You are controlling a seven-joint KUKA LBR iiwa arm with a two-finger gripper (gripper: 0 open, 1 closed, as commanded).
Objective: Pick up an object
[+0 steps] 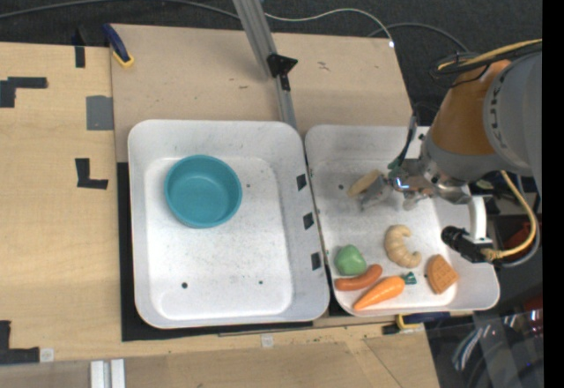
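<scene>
A wooden bench (53, 201) is seen from above, with a tan board (229, 69) laid across its far part, dark floor and loose cables beyond, and a grey metal post (251, 16) slanting down to the far edge of the bins. Two shallow white bins are set side by side on the bench. In the left bin (220, 289) a teal bowl (204, 190) is found upright in the far left part, well apart from everything else. In the right bin (339, 152) five food items are gathered toward the near side: a green pepper (350, 259) at the left, a red chilli (359, 278) just beside and nearer than it, an orange carrot (380, 292) at the near edge touching or almost touching the chilli, a pale croissant (401, 245) to the right of the pepper, and a brown waffle-like biscuit (441, 273) near the right corner. The grey arm with its orange band (463, 117) is seen reaching in from the right, and the gripper (379, 188) is low over the middle of the right bin. A tan piece (363, 184) is seen at its tip; whether this is a finger or an object cannot be told, nor whether the gripper is spread or pressed together. The croissant lies near the gripper on its near right side, apart from it; the pepper lies nearer still in the scene, to its left.
</scene>
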